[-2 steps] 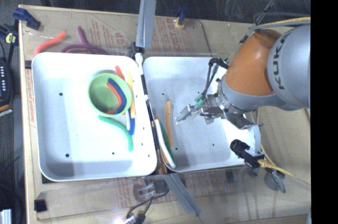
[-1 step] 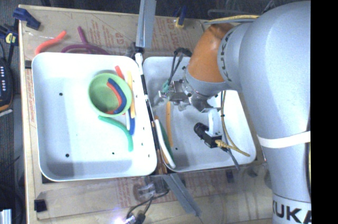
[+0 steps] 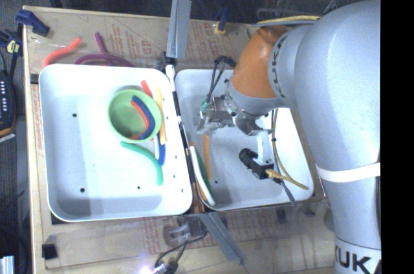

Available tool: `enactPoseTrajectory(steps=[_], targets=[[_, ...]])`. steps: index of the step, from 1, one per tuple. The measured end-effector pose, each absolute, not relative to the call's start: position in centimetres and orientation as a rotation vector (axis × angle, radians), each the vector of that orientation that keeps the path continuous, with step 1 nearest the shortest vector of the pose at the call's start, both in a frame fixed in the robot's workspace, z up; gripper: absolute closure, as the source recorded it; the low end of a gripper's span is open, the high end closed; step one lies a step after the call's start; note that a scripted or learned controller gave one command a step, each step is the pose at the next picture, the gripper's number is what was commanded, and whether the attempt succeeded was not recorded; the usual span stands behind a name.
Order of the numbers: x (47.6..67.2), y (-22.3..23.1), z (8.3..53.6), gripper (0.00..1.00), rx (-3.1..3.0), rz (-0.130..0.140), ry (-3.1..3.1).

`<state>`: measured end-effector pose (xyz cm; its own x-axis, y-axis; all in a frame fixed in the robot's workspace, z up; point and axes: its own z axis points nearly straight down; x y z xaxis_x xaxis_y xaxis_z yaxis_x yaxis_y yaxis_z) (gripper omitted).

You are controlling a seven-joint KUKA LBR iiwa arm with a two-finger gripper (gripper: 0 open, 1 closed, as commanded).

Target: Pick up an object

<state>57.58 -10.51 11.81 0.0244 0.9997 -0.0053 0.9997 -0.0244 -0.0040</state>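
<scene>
We see the gripper [image 3: 210, 116] low inside the right bin [image 3: 294, 185], near its left wall; finger state we cannot tell.

Glossy white plastic bins [image 3: 65, 156], matt green bowl [image 3: 126, 112], bare wood bench [image 3: 116, 30]

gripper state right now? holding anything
gripper: low over the right bin, near its left wall; open or closed cannot be told, nothing visibly held.
</scene>
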Motion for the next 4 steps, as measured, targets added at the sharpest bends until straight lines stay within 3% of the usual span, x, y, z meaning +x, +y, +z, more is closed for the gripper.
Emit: enactPoseTrajectory(steps=[1, 2, 3, 4], targets=[[57.6, -10.5, 11.8, 0.00, 2.246, -0.012, 2.195], [61.0, -11.7, 9.2, 0.00, 2.154, -0.004, 2.283], [55.0, -11.8, 9.5, 0.00, 2.143, -0.002, 2.285], [55.0, -11.6, 10.4, 1.00, 2.138, -0.002, 2.296]])
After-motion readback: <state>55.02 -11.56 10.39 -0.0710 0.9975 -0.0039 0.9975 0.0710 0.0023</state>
